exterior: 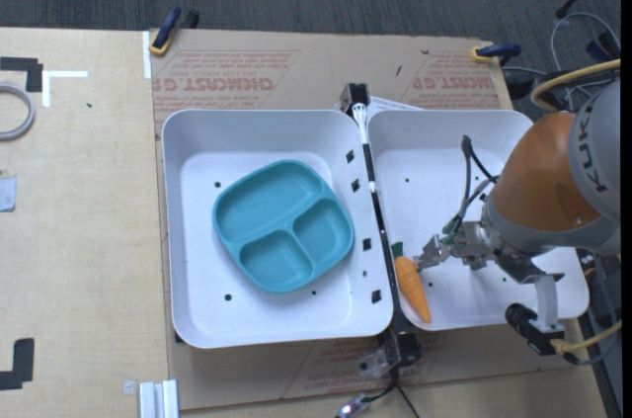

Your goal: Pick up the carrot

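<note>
**Hovering beside the carrot in the right bin**

Reaching in from the right: grey arm (553,199) with its orange band, bent low over the right-hand white bin (444,134). End effector (432,255) pointing left, just beside the carrot (412,289) near that bin's left wall. Finger spread too small and too dark to make out; cannot tell whether open or closed. Nothing seen between the fingers.

Lying flat on the bin floor at the near left corner: the carrot, orange, thick end up toward the end effector, thin end toward the bin's front edge. Close to the divider between the two bins, possibly touching the wall.

Sitting in the left-hand white bin (188,238): a teal divided plate (284,225) with three compartments, turned at an angle, well apart from the carrot.

Underneath both bins: a sheet of brown cardboard (247,75) with printed lettering, clamped at the far corners by blue-and-yellow clips (165,29), all on the pale wooden counter (79,238). Trailing off the arm at right: dark cables (474,171) and a yellow hose (568,78).
</note>
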{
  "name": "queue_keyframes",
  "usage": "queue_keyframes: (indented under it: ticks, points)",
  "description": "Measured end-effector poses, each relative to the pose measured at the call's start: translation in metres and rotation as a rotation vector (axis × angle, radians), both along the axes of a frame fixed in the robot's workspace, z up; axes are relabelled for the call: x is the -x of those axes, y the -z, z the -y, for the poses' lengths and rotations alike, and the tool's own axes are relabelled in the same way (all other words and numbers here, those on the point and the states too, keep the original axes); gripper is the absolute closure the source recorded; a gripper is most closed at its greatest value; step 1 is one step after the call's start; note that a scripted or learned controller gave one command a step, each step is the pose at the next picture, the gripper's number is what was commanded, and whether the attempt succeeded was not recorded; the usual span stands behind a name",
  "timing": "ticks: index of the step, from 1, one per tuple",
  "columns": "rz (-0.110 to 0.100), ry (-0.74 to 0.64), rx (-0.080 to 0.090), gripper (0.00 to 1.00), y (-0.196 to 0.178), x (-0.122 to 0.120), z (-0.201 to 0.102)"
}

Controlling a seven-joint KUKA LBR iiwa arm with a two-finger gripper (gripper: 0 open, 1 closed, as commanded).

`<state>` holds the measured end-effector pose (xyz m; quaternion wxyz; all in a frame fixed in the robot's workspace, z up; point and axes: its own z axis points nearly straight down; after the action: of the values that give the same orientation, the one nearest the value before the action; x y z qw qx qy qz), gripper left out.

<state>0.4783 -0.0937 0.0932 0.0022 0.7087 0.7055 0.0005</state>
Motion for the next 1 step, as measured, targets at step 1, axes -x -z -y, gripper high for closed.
queue_keyframes:
  ticks: [1]
  points:
    - [-0.003,-0.004,-0.002,0.00,-0.0990,-0.0525,-0.0763]
